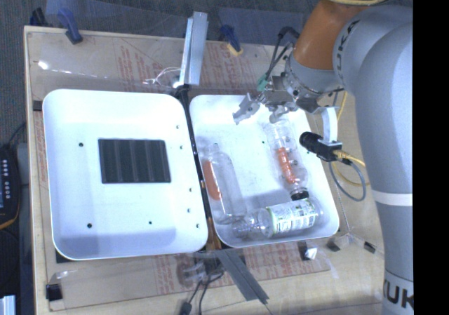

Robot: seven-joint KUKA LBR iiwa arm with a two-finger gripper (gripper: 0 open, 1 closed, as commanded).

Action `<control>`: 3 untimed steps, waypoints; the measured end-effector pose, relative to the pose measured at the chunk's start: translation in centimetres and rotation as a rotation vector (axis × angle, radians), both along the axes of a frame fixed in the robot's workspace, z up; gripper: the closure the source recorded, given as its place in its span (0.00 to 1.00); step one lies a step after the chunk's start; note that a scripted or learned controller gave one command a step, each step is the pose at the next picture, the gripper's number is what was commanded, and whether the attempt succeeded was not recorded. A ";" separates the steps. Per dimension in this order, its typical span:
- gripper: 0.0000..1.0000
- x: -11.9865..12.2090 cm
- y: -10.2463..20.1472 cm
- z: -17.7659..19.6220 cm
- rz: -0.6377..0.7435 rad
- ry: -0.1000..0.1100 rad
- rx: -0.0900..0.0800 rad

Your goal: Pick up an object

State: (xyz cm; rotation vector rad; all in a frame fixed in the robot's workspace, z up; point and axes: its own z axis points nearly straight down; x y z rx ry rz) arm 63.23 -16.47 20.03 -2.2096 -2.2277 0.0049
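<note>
Lying in the bin (203,106): clear orange-filled bottle (286,156).

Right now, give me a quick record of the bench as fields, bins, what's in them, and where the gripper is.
left bin: white, with a dark ribbed panel on its floor
right bin: white, holds three clear bottles
bottle with orange label: lying along the right bin's left wall
bottle with orange contents: lying near the right wall
bottle with white label: lying across the near end
gripper: over the right bin's far end, nothing between its fingers
</note>
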 end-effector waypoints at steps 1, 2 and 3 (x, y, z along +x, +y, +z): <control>0.00 -6.1 -4.5 1.6 0.009 -0.003 0.000; 0.00 -3.0 -4.3 -0.8 0.141 -0.004 -0.001; 0.00 -5.9 -4.4 0.4 0.190 -0.002 0.001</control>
